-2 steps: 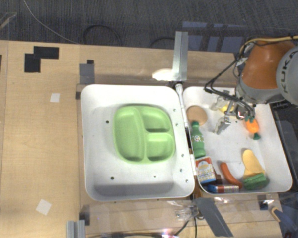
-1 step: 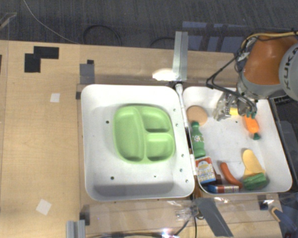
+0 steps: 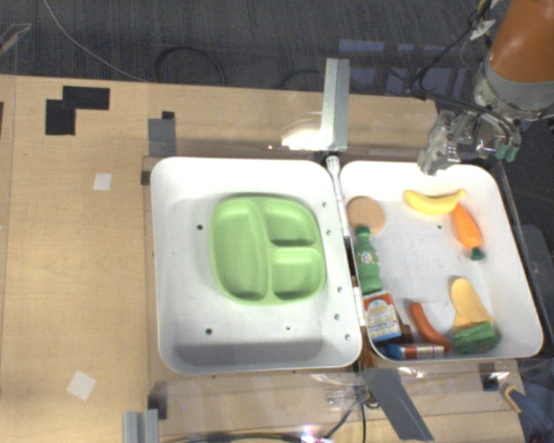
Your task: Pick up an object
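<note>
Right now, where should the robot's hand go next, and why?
Probably down and a little toward the yellow banana. The hand hangs over the far rim of the right white bin, with nothing between its fingers, and the banana lies just below it, clear of the orange carrot.

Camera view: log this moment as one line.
phase: pre-grasp | hand: over right bin's back rim, holding nothing | nearest: banana | left bin: green divided plate

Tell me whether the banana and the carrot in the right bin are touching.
Touching, as far as the camera view shows: the banana's right tip meets the carrot's upper end, with no white bin floor between them.
</note>
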### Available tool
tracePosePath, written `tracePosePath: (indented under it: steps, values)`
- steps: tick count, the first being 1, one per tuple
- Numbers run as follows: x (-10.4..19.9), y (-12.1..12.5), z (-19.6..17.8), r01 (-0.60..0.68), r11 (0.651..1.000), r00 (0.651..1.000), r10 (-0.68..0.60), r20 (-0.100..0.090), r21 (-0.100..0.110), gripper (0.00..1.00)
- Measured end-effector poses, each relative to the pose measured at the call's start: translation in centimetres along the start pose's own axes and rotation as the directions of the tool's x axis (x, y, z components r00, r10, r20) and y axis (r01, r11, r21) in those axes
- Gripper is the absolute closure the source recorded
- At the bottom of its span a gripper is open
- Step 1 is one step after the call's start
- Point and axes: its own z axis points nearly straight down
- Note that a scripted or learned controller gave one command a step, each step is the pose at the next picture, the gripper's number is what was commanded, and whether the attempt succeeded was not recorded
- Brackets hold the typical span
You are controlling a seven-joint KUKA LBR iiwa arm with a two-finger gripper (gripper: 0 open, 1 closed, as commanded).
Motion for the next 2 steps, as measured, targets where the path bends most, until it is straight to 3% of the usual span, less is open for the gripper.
tracePosePath:
  steps: [1,2]
  values:
    - [1.5,-8.3,4.2,0.297,0.955,0.955,-0.297,-0.017,-0.004,1.00]
    - [-1.3,-8.9,9.7,0.673,0.740,0.739,-0.673,-0.013,-0.015,1.00]
